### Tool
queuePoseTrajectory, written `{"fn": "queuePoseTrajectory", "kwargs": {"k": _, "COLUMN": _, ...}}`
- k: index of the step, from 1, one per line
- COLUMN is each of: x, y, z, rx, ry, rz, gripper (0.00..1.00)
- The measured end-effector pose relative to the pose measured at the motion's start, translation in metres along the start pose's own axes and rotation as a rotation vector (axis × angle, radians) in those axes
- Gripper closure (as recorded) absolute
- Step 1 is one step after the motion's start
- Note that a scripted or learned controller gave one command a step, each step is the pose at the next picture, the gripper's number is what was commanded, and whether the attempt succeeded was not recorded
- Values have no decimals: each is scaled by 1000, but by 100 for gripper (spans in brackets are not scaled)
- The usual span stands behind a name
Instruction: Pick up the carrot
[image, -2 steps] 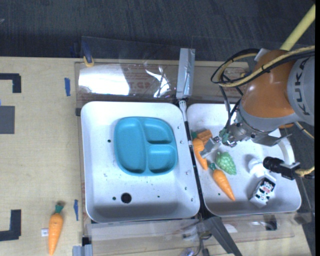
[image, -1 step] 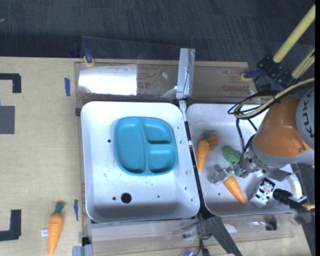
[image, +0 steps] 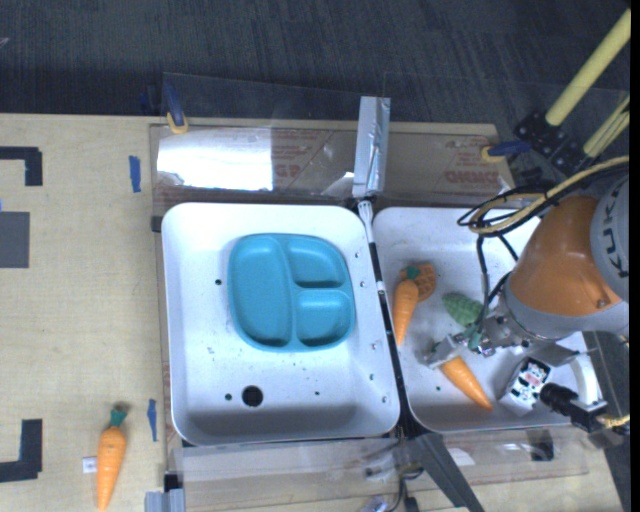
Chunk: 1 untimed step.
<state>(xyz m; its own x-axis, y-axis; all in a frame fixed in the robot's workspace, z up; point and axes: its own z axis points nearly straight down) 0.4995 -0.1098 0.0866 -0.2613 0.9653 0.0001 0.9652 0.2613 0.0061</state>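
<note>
Two carrots lie in the right bin. One carrot rests along the bin's left wall, its top against an orange-brown piece. A shorter carrot lies slanted near the front of the bin. My gripper hangs low over the middle of this bin, just above and to the left of the short carrot's thick end. I cannot make out whether it touches that carrot. A third carrot with a green top lies outside the bins, on the bench at the front left.
A green leafy item sits just behind the gripper. The left bin holds a blue divided plate and a small black disc. The grey arm with its orange band covers the right bin's right side.
</note>
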Motion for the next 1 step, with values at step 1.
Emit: {"fn": "queuePoseTrajectory", "kwargs": {"k": 1, "x": -1, "y": 1, "z": -9, "rx": -3, "ry": -2, "rz": 1, "gripper": 100}}
